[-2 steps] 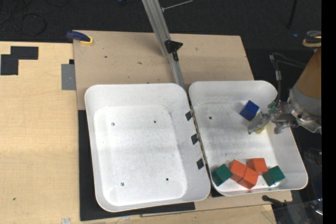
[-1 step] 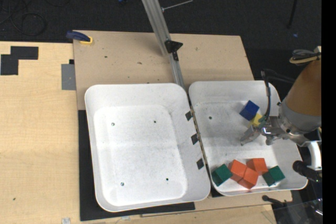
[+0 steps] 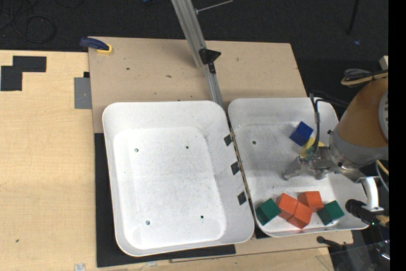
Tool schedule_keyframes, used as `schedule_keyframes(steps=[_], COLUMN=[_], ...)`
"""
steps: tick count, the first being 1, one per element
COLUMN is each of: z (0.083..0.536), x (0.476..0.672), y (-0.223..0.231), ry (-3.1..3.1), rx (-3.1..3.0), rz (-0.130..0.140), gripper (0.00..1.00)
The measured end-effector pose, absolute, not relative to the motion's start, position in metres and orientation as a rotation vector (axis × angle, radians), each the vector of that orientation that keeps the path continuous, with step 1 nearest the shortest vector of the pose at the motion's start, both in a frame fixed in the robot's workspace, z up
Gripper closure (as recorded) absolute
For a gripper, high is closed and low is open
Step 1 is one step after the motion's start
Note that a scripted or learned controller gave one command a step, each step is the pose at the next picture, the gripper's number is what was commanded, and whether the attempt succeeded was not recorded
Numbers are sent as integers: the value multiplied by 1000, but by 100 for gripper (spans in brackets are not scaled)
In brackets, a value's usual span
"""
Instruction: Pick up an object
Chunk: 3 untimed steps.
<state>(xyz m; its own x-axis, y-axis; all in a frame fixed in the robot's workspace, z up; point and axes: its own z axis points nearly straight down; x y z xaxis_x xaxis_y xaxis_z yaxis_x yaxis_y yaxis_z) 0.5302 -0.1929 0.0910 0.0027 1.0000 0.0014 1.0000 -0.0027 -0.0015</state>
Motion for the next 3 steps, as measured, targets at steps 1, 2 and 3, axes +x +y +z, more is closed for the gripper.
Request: schedule_keyframes(steps=[1,2,3], z=[102,157,211], x=[530,540,543], y=[-194,-197,-187], ry=[-2210,-2224,-2226], rx=[-2227,-2222,-2220], rz=[0,-2,-3], gripper=[100,100,100])
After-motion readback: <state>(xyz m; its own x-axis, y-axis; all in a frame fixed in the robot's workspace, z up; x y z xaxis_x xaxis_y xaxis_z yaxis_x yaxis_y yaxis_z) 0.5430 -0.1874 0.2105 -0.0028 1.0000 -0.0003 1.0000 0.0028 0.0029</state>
